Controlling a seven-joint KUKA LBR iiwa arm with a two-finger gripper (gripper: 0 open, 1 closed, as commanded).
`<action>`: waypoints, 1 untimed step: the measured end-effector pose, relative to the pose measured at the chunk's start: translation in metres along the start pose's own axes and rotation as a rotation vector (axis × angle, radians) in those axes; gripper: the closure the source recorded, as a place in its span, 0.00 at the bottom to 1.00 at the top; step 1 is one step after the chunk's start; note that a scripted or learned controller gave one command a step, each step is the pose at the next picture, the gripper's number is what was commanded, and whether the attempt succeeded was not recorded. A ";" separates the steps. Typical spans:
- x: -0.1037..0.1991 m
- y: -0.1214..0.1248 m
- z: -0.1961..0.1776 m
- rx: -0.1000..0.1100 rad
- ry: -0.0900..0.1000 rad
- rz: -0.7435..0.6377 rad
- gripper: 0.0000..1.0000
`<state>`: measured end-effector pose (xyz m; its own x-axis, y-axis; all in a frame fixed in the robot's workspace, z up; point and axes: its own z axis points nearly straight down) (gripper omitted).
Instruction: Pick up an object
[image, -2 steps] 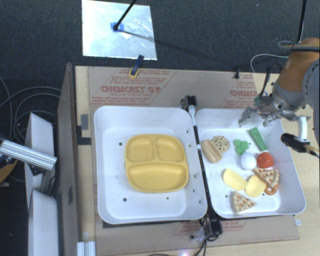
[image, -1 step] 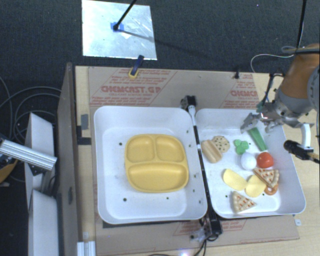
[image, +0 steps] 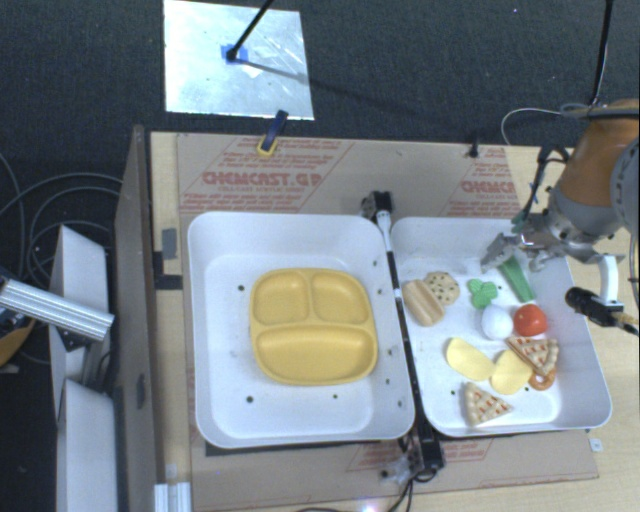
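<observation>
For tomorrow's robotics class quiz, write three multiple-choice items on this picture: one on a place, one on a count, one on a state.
1. Where does the yellow tray lie?
A. left bin
B. right bin
C. on the floor

2. How many compartments has the tray?
A. one
B. three
C. six

3. How does the claw stand relative to the green stick?
A. just above it in the view, at its upper end
B. far away over the left bin
C. under the tray

Answers: 1 A, the tray fills the left bin. 2 B, two small above one wide. 3 A, the claw sits by the stick's upper end in the right bin.
</observation>
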<state>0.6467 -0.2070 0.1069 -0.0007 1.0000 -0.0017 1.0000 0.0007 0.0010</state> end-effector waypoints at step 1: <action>0.001 0.017 0.023 -0.003 0.001 -0.004 0.00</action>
<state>0.6638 -0.2056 0.0842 -0.0050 1.0000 -0.0010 1.0000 0.0050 0.0040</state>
